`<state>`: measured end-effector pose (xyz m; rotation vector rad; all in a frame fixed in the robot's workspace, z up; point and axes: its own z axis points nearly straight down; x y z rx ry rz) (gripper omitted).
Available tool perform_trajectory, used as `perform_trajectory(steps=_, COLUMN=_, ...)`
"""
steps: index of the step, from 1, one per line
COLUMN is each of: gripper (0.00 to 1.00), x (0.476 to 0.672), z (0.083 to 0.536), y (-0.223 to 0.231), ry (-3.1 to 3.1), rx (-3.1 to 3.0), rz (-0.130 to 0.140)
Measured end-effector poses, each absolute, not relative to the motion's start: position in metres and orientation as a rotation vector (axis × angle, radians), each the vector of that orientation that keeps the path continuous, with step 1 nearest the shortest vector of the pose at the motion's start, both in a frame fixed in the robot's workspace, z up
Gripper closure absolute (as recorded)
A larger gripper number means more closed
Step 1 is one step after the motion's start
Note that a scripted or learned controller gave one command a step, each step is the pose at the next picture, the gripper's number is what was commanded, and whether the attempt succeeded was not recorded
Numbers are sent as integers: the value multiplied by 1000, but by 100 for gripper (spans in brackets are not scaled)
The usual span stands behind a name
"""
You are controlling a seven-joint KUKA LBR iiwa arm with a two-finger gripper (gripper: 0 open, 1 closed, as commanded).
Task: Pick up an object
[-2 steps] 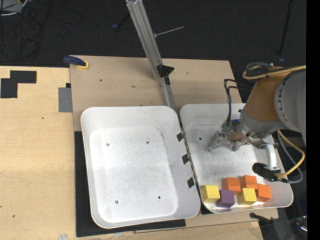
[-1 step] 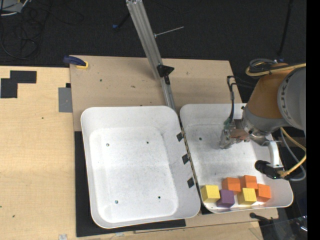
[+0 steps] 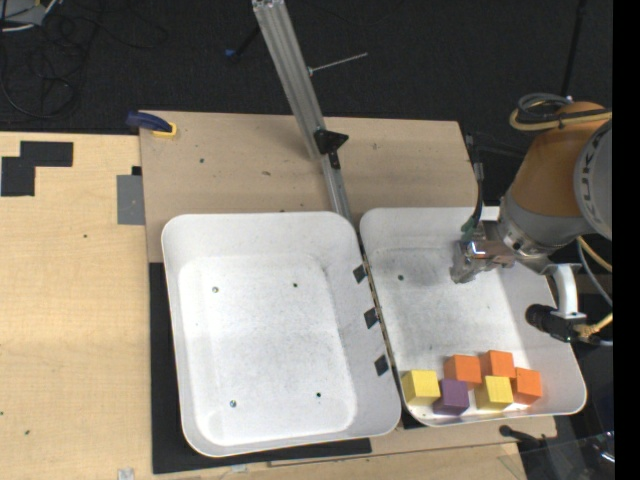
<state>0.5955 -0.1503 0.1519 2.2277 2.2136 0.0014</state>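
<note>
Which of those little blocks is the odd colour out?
The small purple block, at the near edge of the right white bin. The others are yellow or orange, and each of those colours appears more than once.

Fingers (image 3: pixel 466 268) too small to tell.

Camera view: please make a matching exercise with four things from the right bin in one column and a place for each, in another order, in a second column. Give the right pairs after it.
Things:
1. purple block
2. gripper
3. left yellow block
4. right orange block

Places:
A. upper part of the right bin, apart from the blocks
B. left end of the cluster
C. right end of the cluster
D. between the two yellow blocks

Pairs: 1-D, 2-A, 3-B, 4-C
</note>
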Motion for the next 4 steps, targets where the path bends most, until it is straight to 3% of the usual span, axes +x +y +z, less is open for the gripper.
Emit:
perform_trajectory(steps=2, gripper=100, x=602, z=243, y=-155, ry=2220, rx=2219, rz=2)
perform_trajectory(steps=4, gripper=100, x=616, z=239, y=-53, ry=2227, rx=2221, rz=-2)
